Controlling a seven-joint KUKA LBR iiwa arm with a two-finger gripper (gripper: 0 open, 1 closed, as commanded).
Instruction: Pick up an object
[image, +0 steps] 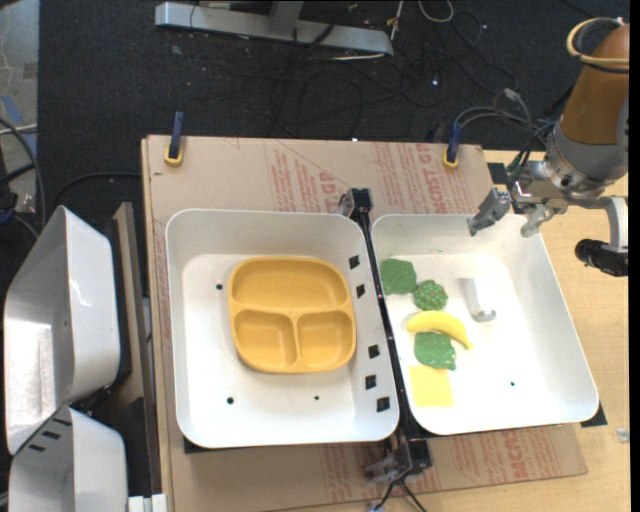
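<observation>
In the right bin (545, 290) lie three green pieces (399, 276), (431, 295), (435, 350), a yellow banana (438, 326), a yellow square slab (432, 386) and a small grey metal part (476, 299). My gripper (510, 218) hangs above the bin's far edge, well to the right of and beyond these objects. Its two fingers are spread apart with nothing between them.
The left bin (200, 300) holds a yellow divided tray (293, 312). Black clips run along the seam between the bins (372, 320). Cardboard (300, 170) lies under both bins, with blue-and-yellow clamps at its far corners. White containers (55, 300) stand at the far left.
</observation>
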